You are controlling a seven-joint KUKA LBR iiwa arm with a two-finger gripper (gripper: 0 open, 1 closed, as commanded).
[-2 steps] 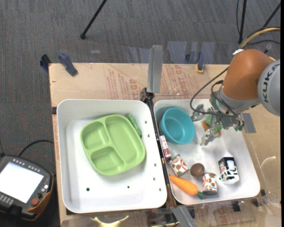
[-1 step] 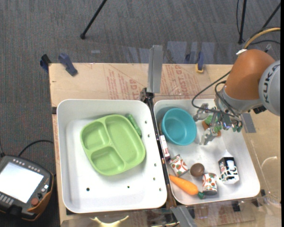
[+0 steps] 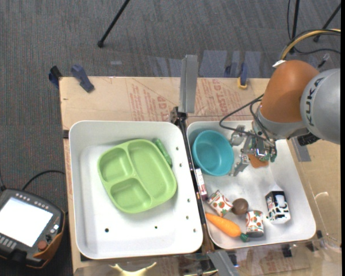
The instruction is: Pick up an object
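My gripper [image 3: 253, 156] hangs over the upper middle of the right bin [image 3: 296, 188], just right of a teal bowl [image 3: 213, 152]. A small orange object [image 3: 257, 159] sits between its fingers, and the gripper is shut on it. Lower in the same bin lie an orange carrot [image 3: 223, 224], a brown ball [image 3: 240, 206], two small patterned cans [image 3: 220, 202] [image 3: 254, 222] and a black-and-white can [image 3: 278, 206].
The left bin [image 3: 83, 154] holds a green divided plate [image 3: 138, 174]. A grey upright post [image 3: 188, 88] stands behind the divider between the bins. A tablet controller [image 3: 20, 223] lies on the floor at the lower left. Bare bin floor shows right of the gripper.
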